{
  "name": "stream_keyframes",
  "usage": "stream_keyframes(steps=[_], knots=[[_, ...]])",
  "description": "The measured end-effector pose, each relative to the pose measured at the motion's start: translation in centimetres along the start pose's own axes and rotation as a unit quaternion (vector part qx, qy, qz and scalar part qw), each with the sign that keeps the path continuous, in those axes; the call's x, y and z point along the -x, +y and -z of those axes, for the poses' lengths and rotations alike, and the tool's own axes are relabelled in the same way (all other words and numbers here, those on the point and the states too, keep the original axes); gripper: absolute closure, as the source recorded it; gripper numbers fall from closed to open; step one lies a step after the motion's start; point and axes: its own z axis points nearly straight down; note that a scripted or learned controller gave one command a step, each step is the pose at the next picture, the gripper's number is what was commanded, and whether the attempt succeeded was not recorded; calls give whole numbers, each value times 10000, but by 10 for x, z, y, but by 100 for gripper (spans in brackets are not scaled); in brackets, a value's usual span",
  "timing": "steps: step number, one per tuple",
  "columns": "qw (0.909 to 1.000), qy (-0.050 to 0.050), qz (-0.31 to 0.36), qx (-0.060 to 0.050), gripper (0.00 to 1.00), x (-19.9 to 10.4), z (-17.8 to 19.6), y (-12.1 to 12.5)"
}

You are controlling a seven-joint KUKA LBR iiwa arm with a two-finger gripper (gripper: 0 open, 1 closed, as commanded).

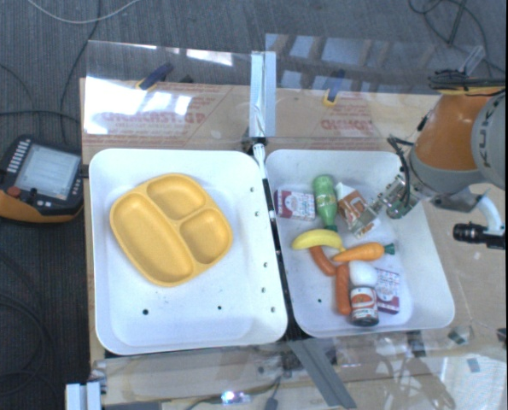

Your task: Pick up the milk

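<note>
A yellow divided plate [171, 227] sits in the left bin [117, 314]. In the right bin [433, 289], the milk carton [294, 203] lies at about ten o'clock, just beside a green bottle [324, 198]. A banana [317, 240] and carrot [359, 252] lie near centre. At two o'clock, the gripper [380, 205] hangs by an orange-and-white carton [353, 207], perhaps touching; its closure cannot be told.

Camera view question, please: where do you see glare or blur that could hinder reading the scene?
In the camera view, bright glare washes the clear panels behind the bins; the right bin's items look soft, so the carton labels are unreadable; the gripper is small and blurred.
</note>
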Motion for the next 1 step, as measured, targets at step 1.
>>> stream_keyframes(steps=[1], knots=[[9972,18,-752,-39,100,-8,90,69]])
